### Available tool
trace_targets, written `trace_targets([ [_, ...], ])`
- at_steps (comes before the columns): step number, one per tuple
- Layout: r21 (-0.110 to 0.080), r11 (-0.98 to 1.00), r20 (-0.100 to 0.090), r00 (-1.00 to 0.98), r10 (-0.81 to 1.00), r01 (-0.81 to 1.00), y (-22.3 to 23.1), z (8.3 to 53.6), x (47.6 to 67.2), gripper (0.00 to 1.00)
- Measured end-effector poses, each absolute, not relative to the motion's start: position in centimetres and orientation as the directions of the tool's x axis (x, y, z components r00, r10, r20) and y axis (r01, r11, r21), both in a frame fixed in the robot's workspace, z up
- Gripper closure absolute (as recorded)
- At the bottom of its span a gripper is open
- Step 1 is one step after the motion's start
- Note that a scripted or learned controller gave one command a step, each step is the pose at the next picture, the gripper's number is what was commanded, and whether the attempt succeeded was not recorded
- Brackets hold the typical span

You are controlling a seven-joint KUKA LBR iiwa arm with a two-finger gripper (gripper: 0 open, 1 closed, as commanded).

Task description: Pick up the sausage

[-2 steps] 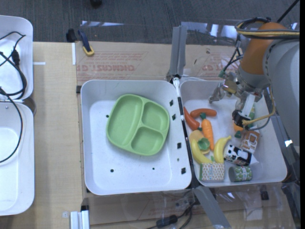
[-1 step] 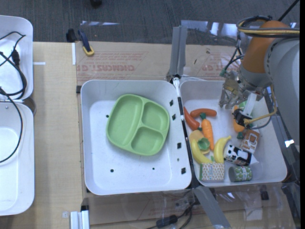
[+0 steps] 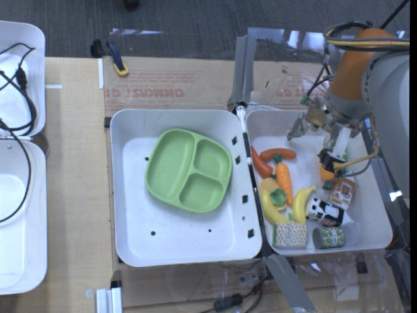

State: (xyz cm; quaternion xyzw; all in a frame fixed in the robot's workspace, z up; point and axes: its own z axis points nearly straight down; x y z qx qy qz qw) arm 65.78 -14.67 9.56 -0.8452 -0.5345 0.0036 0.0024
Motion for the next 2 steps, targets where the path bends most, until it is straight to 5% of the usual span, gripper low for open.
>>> trace_targets([
  [1,-0.005,-0.429,-0.003,0.429,0.903,0.903,-11.22,8.87,63.85,0.00],
  [2,-0.010,-0.433,-0.004,0.433,0.901,0.901,-11.38,9.46,63.78,1.00],
])
